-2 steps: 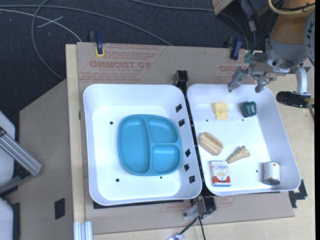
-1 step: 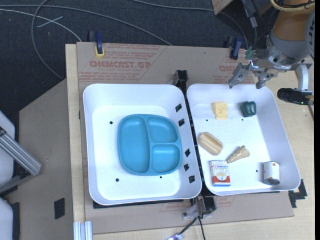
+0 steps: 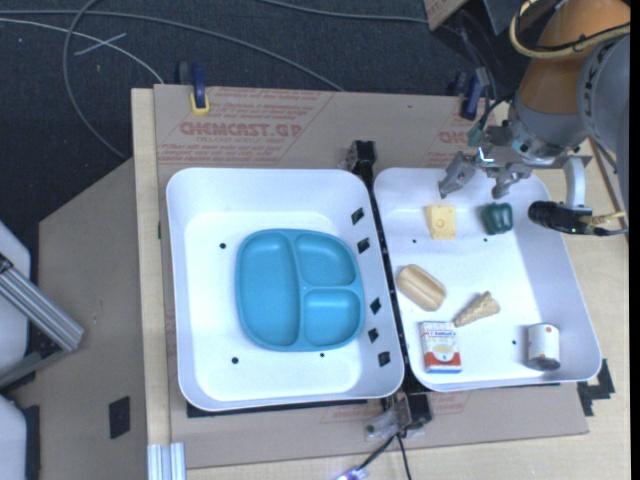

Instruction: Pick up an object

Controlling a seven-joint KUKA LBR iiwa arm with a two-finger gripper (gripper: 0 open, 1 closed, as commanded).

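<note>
White plastic forms both bins on the worktop [image 3: 140, 268]. Nearest the camera in the right bin [image 3: 570, 298] lie a small red-and-white carton [image 3: 440, 347], flat against the front wall, and a silver-grey can [image 3: 542, 346] on its side near the front right corner. Just behind the carton, a tan bread roll [image 3: 421, 286] lies at a slant, and a pale wedge-shaped piece [image 3: 477, 309] rests between the roll and the can, touching neither. Farther back sit a yellow cheese block [image 3: 440, 221] and, to its right, a dark green cup-like object [image 3: 497, 217], the two apart from each other.

The left bin [image 3: 200, 298] holds a blue divided plate [image 3: 299, 289] with three compartments, lying near its middle.

At the far edge of the right bin, the gripper [image 3: 485, 178] hangs with its fingers spread, nothing between them, above the gap behind the cheese block and the green object. Beyond it rises the grey arm with its orange band [image 3: 570, 43].
</note>
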